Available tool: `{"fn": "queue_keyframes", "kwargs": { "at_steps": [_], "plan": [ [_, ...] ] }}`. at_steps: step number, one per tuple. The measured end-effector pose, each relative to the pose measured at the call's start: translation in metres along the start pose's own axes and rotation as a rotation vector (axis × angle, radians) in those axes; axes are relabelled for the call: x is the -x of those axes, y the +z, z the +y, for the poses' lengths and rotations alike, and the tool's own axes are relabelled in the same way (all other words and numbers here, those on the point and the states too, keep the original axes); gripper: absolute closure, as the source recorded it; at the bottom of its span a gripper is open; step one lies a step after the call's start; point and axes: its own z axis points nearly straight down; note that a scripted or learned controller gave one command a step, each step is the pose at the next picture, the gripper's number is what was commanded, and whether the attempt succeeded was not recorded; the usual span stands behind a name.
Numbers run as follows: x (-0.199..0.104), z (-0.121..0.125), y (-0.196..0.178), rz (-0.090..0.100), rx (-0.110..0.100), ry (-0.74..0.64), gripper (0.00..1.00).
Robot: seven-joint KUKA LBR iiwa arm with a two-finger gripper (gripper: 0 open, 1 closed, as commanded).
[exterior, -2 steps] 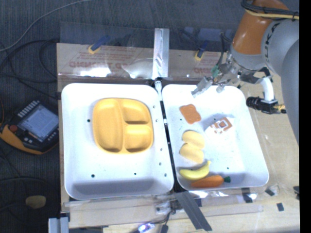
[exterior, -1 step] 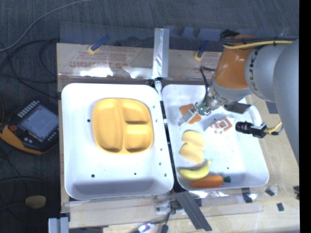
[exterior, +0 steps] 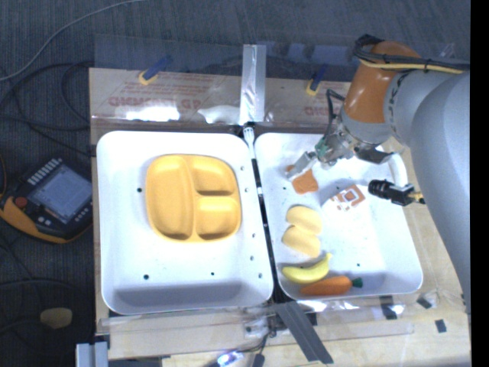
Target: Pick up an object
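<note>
Right bin contents. Orange wedge (exterior: 305, 183), flat, upper left part of bin. Small white-and-orange card (exterior: 348, 198), flat, just right of wedge. Two pale yellow lumps (exterior: 302, 230), touching, mid-left. Banana (exterior: 307, 271), curved, lying below lumps. Carrot (exterior: 328, 286), lying lengthwise against front wall, touching banana.

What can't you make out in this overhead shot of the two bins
- Tool: too small and blurred in the camera view to tell open from shut, or whether it touches the orange piece.
- Small patterned item: too small to identify.
- Carrot: its upper side is partly covered by the banana.
</note>
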Motion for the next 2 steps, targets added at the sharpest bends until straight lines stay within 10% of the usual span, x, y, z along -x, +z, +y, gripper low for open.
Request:
{"fn": "queue_keyframes", "kwargs": {
  "at_steps": [1,2],
  "plan": [
    [0.001,0.002,-0.011,-0.007,0.008,-0.002,1.00],
    [-0.073,0.025,-0.096,-0.003,0.001,0.049,1.00]
  ]
}}
